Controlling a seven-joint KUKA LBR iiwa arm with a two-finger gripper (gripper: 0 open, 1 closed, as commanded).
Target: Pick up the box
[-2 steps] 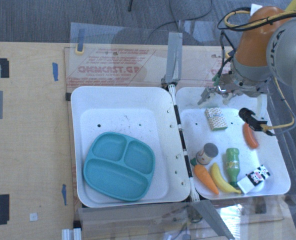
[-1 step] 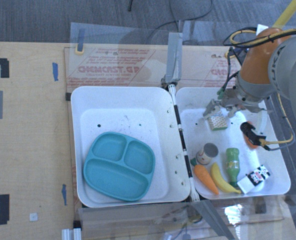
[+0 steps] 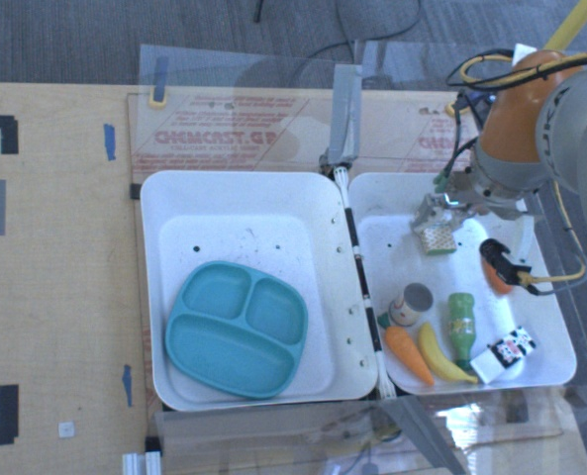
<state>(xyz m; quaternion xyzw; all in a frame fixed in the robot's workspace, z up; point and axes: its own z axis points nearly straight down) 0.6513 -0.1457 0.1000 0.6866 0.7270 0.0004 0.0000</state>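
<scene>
The box (image 3: 437,237), small and speckled pale yellow, sits in the upper part of the right bin (image 3: 387,250), about midway between that bin's left and right walls. The hand (image 3: 439,214) is right over its top edge, touching or all but touching it; from here I cannot tell whether the hand is spread or closed, or whether it has hold of the box. To the box's left the white floor lies bare as far as the wall shared with the left bin (image 3: 234,231), and there is bare floor just below it too.

Further down the bin is crowded: a small tin (image 3: 409,305) with a grey lid, a green bottle (image 3: 460,327) just beside it, and a carrot (image 3: 409,355) and banana (image 3: 443,356) side by side against the near rim. A black-and-white carton (image 3: 507,351) lies in the near right corner.

A teal divided plate (image 3: 237,329) fills the left bin's near half, its far half bare. The tan counter (image 3: 55,265) stretches away leftwards.
</scene>
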